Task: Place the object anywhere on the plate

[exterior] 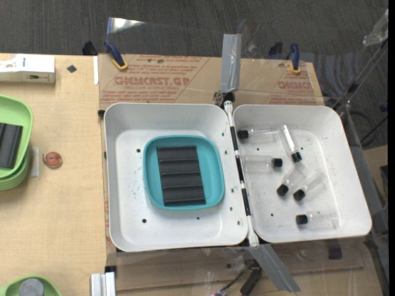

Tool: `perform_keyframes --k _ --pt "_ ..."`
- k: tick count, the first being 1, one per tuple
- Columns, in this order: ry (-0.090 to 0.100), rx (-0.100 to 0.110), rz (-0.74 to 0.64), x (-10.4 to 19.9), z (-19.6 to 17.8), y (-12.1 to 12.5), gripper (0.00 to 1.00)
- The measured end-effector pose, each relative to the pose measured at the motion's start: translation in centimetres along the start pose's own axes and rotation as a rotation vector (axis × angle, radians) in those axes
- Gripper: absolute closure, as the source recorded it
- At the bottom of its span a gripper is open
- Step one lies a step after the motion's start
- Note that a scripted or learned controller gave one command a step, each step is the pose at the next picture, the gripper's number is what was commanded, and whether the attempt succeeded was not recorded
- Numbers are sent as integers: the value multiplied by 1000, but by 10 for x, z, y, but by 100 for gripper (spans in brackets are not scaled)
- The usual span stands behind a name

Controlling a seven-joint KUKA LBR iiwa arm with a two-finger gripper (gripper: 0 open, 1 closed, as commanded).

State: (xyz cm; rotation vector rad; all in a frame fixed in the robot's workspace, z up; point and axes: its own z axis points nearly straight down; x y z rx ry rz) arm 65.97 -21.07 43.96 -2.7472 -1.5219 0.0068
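A teal plate (213,172) with a dark ribbed insert lies in the middle of the left white bin (123,184). Several clear plastic vials with black caps lie scattered in the right white bin (345,165): one long vial (289,142) slants near the back, a pair (291,184) rests near the middle, another vial (316,220) lies toward the front, and one vial (259,133) sits at the back left.
A brown cardboard sheet (160,79) with clamps lies behind the bins. On the wooden bench at the left are a green dish (18,165), a small orange disc (53,160) and a white box (28,69).
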Motion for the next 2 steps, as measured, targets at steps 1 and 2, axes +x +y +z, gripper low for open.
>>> perform_keyframes --k 1,2 --pt "0 0 0 0 0 0 0" --pt "0 0 0 0 0 0 0"
